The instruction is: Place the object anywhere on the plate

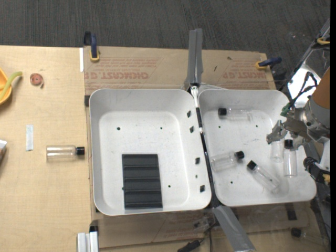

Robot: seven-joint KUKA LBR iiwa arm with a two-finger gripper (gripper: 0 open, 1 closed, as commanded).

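Where the arm comes in from the right, its hand (pixel 281 133) sits over the right edge of the right bin (pixel 231 193), low and close to the wall. Can't tell from here if it's clenched or released, and nothing shows clearly betw. the tips. Just below it stands a clear bottle (pixel 289 159) w/ a black cap, upright-ish, near the bin's right wall; whether the hand touches it I can't tell.

Three more clear bottles lie in that same bin: one near the top (pixel 234 113), cap pointing left; one around the middle (pixel 228 160), cap to the right; one lower right (pixel 262 176), lying at a slant, cap up-left. All apart from each other.

The left bin (pixel 105 109) holds a dark ribbed plate (pixel 142 181), rectangular, flat on the floor toward the bottom edge. No bottle on it.

Outside the bins, on the wooden surface (pixel 47 198) at left, another clear bottle (pixel 65 151) lies on its side, black cap toward the bin. Above it a small round reddish disc (pixel 35 79), and at the far left edge a yellow-orange thing (pixel 5 88), partly cut off.
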